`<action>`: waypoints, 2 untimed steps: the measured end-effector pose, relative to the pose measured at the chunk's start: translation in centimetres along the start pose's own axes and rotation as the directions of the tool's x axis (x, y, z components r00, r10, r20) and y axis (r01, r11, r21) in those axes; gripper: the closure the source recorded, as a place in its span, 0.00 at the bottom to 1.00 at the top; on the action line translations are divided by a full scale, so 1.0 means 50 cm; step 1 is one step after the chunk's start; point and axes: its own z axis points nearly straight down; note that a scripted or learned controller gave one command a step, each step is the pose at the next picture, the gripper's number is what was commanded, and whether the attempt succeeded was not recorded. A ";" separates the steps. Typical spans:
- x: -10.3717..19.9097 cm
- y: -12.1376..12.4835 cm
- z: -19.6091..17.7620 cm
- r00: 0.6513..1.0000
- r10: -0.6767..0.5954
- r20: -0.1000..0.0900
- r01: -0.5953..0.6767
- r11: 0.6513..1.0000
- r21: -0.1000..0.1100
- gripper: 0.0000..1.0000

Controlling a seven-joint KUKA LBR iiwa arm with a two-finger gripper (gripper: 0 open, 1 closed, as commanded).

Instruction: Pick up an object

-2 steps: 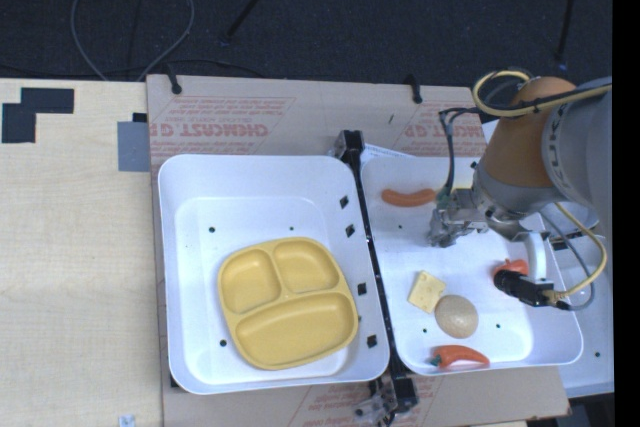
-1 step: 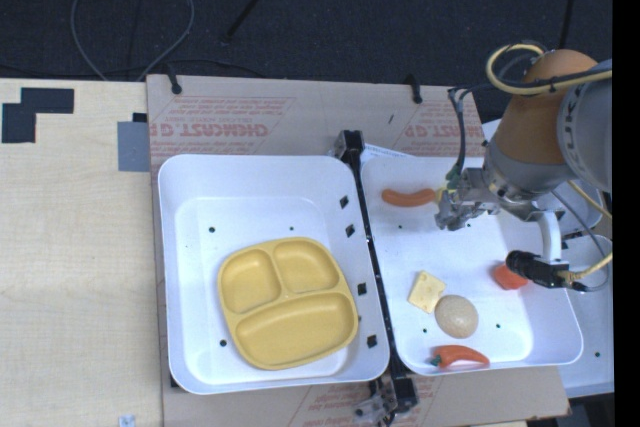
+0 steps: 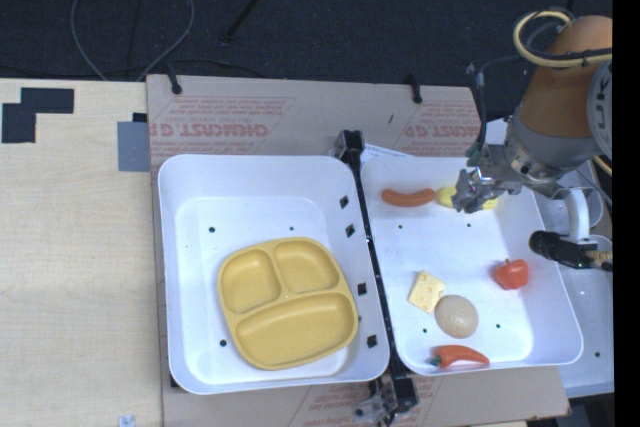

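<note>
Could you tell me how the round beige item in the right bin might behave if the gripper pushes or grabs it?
The round beige ball looks smooth and rounded, so it would probably roll when nudged. It touches the cheese wedge, which may block it on that side. Curved sides could slip from the fingers.

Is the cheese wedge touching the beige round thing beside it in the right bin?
Touching: in the camera view the cheese wedge has its lower corner against the beige ball, no gap visible.

The surface (image 3: 70, 255) is light wood on the left. A flat brown cardboard sheet (image 3: 300, 120) lies on it. Two white bins sit side by side on the cardboard, the left bin (image 3: 190, 205) and the right bin (image 3: 545, 315), touching in the middle.
</note>
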 end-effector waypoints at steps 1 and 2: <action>0.001 0.006 -0.086 1.000 0.001 0.000 -0.001 1.000 0.001 1.00; -0.001 0.007 -0.141 1.000 0.000 -0.001 0.000 1.000 0.004 1.00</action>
